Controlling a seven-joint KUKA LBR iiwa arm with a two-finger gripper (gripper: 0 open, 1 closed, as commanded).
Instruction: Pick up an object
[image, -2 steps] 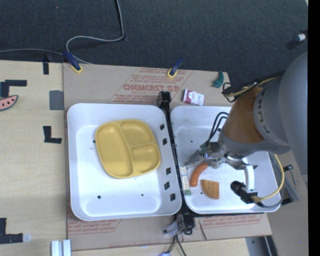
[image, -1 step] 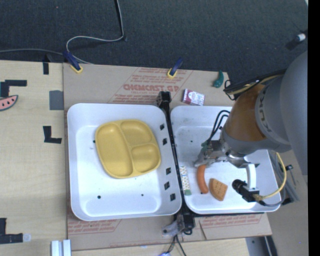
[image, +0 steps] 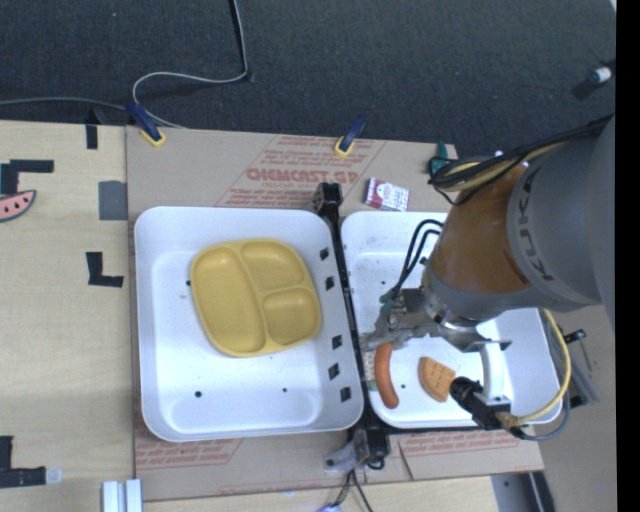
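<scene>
The tool hangs low over the right bin, near its left wall; how far it is parted cannot be told, and nothing is seen in its hold. Just below it lies one sausage, long axis running up-down in the view. Beside that, rightward, one biscuit-like piece. The left bin carries one yellow tray.

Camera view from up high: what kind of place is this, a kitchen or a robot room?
Probably a robot lab, not a kitchen. A grey arm reaches over two white bins on cardboard, with cables and clamps around. The yellow plate, hot dog and toast look like toys.
</scene>
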